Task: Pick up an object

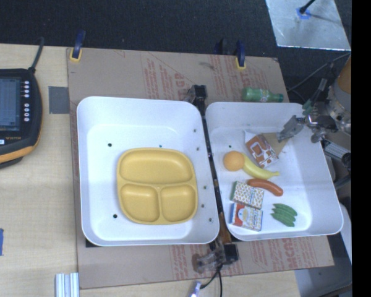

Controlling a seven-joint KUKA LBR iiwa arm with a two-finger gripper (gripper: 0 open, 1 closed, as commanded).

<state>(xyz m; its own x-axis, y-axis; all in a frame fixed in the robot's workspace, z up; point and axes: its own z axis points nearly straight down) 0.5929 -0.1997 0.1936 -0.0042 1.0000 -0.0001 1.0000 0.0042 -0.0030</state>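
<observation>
The right bin [312, 172] holds several small items: an orange [234, 161], a yellow banana [260, 169], a red sausage [266, 186], a green pea pod [284, 214], a brown-and-white box [261, 150] and two small cartons [248, 194] [245, 216]. My gripper [303, 132] hovers over the bin's back right part, just right of the brown-and-white box. It is open, and nothing sits between its fingers.
A yellow divided plate [156, 185] lies in the left bin [93, 166]. A green bottle [263, 94] lies on the cardboard behind the right bin. A control pendant [9, 116] rests at the far left of the bench.
</observation>
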